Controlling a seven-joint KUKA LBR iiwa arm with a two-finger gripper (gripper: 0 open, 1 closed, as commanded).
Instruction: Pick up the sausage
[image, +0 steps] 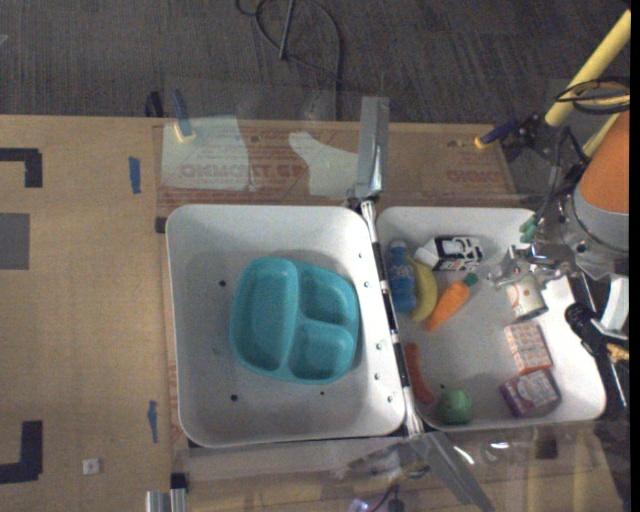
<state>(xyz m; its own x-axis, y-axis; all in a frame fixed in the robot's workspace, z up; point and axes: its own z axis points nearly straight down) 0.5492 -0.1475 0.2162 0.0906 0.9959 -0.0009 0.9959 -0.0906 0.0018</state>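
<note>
The sausage (417, 372), a thin reddish-brown stick, lies along the left wall of the right bin (590, 400), toward its front. My gripper (523, 280) hangs over the right bin's upper right part, well to the right of and behind the sausage, with nothing seen in it. The arm's orange band (610, 175) is at the frame's right edge.
The right bin also holds a blue bottle (401, 277), a banana (426, 288), a carrot (449, 304), a black-and-white item (458, 250), a green ball-like fruit (456, 404) just right of the sausage, and two small boxes (527, 346) (530, 392). A teal divided plate (295, 319) sits in the left bin (200, 250).
</note>
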